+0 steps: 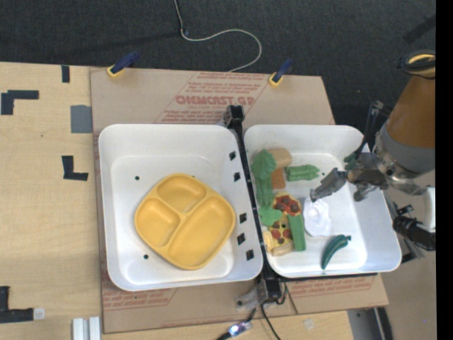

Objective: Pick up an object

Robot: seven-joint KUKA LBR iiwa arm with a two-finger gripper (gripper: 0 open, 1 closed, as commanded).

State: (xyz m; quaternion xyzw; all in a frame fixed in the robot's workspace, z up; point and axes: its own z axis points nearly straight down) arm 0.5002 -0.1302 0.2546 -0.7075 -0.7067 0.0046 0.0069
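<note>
As the grey arm with its orange band reaches in from three o'clock, its hand (333,184) hovers over the right-hand shallow white bin (368,257), dark fingers (327,187) slightly parted and gripping nothing, tips just above a white crumpled soft object (317,219) at the bin's centre. Whether they touch it cannot be told.

The pickable items all lie in that bin: along its nine o'clock wall a green leafy plastic toy (264,167), a tan bread-like piece (280,156), a red-and-yellow pizza-like toy (284,207) and a green stick-shaped piece (296,232); toward twelve o'clock a green block-shaped toy (302,172); at five o'clock a dark green plastic pepper (334,249).

The risk, judged from here: the narrow opening could close on a fold of the soft white thing and slip off, or a descent slightly toward nine o'clock could nudge the crowded toys rather than straddle one.

Counted: two bins on the tabletop (42,190), one yellow divided plastic plate (185,220) in the left-hand bin (113,211), roughly seven small objects in the right, though the cluster is too tangled to separate surely.
</note>
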